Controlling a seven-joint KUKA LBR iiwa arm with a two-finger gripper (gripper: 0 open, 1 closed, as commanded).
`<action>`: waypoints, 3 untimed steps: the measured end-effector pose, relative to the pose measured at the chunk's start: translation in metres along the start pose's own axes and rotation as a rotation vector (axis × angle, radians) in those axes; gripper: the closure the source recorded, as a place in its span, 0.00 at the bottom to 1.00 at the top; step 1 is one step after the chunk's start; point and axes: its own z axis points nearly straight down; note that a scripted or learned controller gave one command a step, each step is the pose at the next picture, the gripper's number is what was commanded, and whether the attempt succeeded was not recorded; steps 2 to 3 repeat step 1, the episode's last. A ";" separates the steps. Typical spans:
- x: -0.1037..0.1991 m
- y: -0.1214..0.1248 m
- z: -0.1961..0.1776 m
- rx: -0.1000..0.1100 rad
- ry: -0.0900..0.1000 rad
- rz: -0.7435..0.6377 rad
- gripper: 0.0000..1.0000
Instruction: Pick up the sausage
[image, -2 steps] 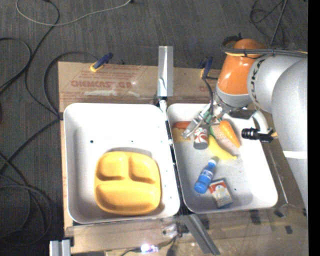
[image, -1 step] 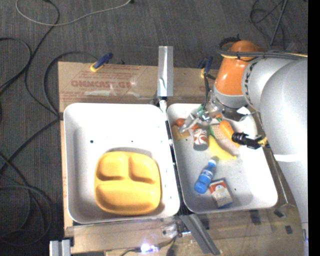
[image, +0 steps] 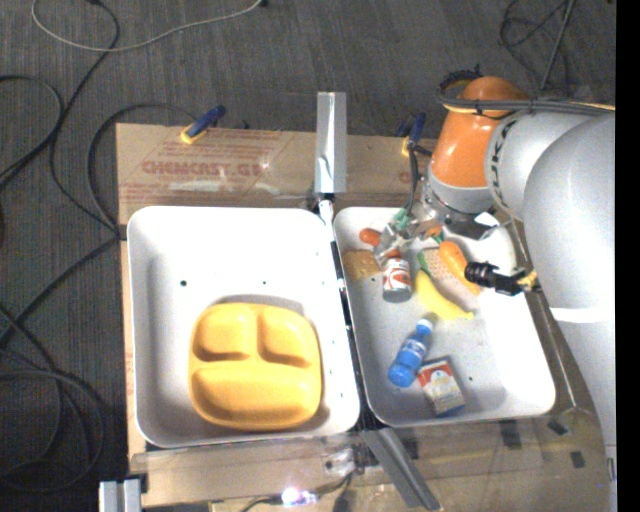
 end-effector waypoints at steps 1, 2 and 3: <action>0.057 0.019 -0.083 0.006 0.005 0.117 1.00; 0.057 0.019 -0.083 0.006 0.005 0.117 1.00; 0.057 0.019 -0.083 0.006 0.005 0.117 1.00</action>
